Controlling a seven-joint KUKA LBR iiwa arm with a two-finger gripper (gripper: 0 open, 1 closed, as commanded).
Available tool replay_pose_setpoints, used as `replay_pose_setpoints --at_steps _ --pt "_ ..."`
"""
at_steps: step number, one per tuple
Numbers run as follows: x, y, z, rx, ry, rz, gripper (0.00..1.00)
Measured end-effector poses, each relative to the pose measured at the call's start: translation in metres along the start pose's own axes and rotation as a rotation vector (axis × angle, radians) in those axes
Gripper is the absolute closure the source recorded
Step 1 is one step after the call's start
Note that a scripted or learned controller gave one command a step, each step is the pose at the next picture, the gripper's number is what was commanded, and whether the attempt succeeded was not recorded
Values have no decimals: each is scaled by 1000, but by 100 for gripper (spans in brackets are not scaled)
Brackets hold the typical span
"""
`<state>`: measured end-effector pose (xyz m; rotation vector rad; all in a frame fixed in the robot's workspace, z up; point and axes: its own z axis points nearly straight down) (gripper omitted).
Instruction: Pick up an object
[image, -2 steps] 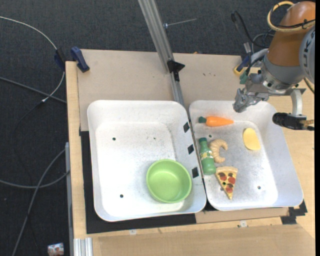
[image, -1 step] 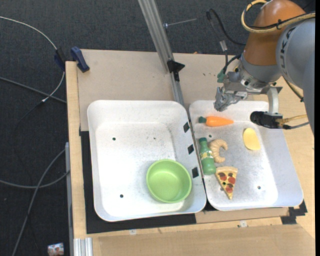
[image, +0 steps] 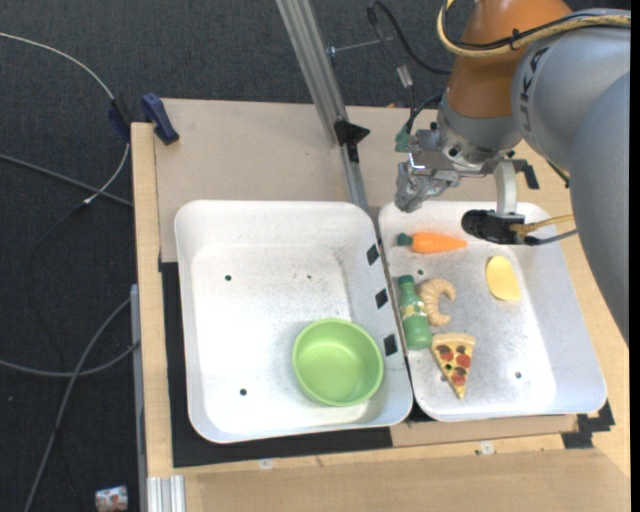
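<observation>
Camera view is showing a green bowl (image: 338, 361) sitting at six o'clock in the left bin (image: 205, 240). In the right bin (image: 560, 350), a green bottle (image: 413, 312), croissant (image: 436, 294), pizza slice (image: 455, 361), carrot (image: 434, 242) and lemon (image: 503, 278) are lying. At twelve o'clock, the pincer (image: 412, 190) is hovering just above the carrot, gripping nothing; how wide it stands I cannot tell. It should be descending squarely across the carrot's body.
</observation>
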<state>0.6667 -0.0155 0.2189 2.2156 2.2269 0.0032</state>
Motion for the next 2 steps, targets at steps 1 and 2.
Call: replay_pose_setpoints --at_steps 1,2 --pt "54 -3 6 2 0 0 100" --pt "103 -3 8 1 0 1 100"
